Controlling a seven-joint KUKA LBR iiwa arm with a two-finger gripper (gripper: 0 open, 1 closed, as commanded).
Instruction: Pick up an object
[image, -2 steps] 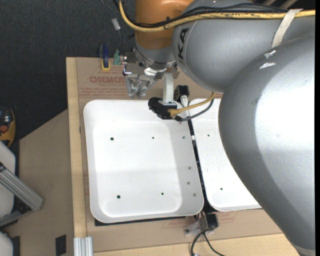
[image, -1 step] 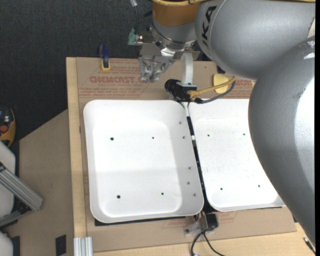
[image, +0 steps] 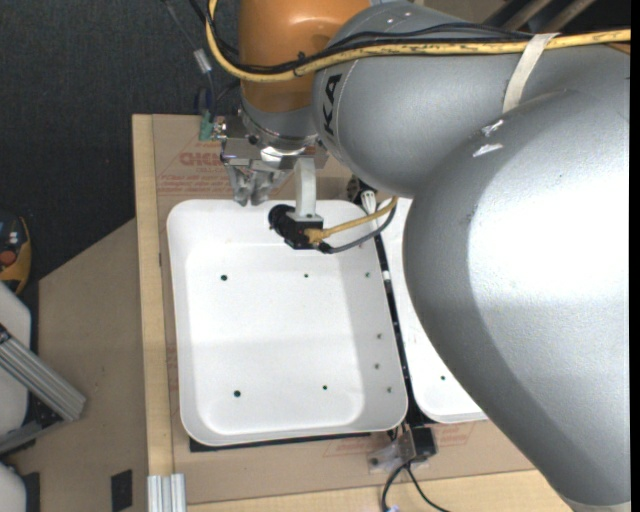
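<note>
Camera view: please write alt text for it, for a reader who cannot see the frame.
A large grey arm with an orange band reaches in from the right, its gripper above the far rim of the left white bin. The right bin is mostly hidden beneath the arm.

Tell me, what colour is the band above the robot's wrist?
Orange: the band shows clearly in the camera view, above the left bin.
</note>
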